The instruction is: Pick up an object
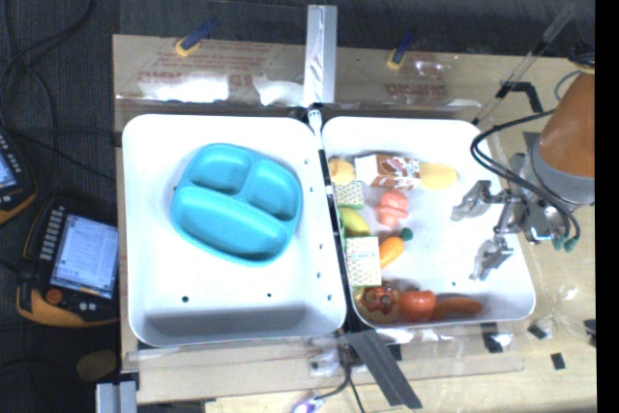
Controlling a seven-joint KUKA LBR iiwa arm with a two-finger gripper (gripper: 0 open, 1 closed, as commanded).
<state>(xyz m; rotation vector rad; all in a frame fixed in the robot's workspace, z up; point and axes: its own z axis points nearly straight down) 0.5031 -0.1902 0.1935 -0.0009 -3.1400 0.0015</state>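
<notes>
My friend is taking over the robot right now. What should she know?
Hand: open, over the bare right side of the right bin, nothing between its fingers.
Things: toy foods sit along that bin's left and bottom edges, such as a carrot, a tomato and a sausage. The blue divided plate lies in the left bin.
Done: nothing picked up yet.
Left: reach a toy, grip it, lift.

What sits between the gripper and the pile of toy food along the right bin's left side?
In the camera view, just bare white bin floor separates the open gripper from the toy food.
</notes>
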